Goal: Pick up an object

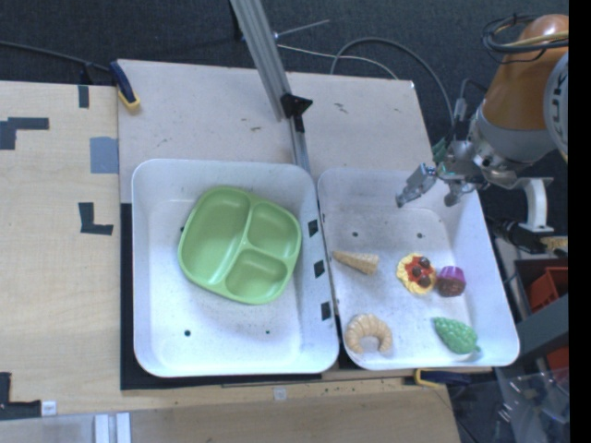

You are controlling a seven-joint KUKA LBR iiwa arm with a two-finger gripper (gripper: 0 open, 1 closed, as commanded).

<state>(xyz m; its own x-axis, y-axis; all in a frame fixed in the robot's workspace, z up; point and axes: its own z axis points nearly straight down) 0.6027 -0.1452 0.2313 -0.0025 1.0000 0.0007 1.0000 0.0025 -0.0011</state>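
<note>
Above the far end of the right bin (480, 247), your gripper (432, 190) hangs over bare white floor with its two fingers spread apart and nothing between them. Count five toy foods in that bin, all in its near half and well apart from the gripper: one waffle cone (356, 262) lying on its side towards the left wall, one small fruit tart (416, 273) right of it, one dark purple fruit (451, 281) touching the tart's right edge, one croissant (369, 333) at the near left corner, and one green leafy piece (455, 334) at the near right corner. The left bin (152, 247) holds one thing, a green plate (240, 244) divided into three compartments, lying tilted across its middle. Two bins stand side by side on the bench (55, 247), their inner rims touching.
</note>
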